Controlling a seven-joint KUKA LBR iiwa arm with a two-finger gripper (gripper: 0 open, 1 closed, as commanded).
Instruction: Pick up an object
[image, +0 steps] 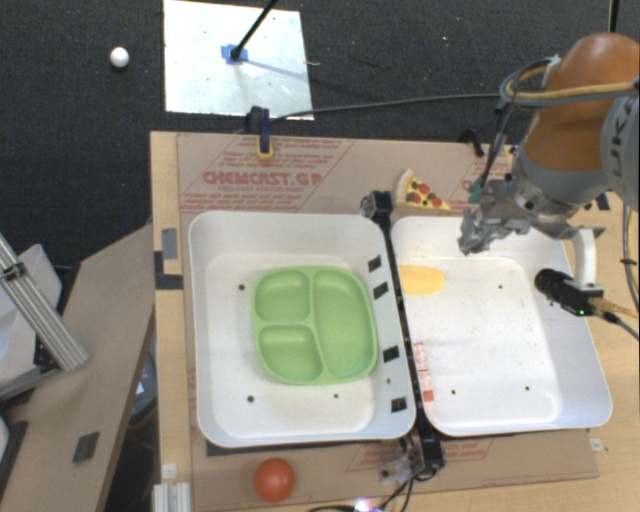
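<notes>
overhead, the gripper (478, 240) hangs above the right bin's (520, 400) 12 o'clock rim; i cannot tell its opening. the yellow piece (421, 280) lies at its 8 o'clock, near the divider (392, 320). descending here risks striking rim, missing it.

**What I can't make out from up here**

My gripper (478, 238) hangs over the far edge of the right bin (520, 400), but its tips blur into one grey lump. My arm (585, 110) is cut off by the right edge. The pizza slice (421, 192) behind the bins is partly hidden by the bin rim. At the bottom, a tangle of wires (400, 480) runs out of frame. The lettering on the board (262, 180) reads only in part.
</notes>
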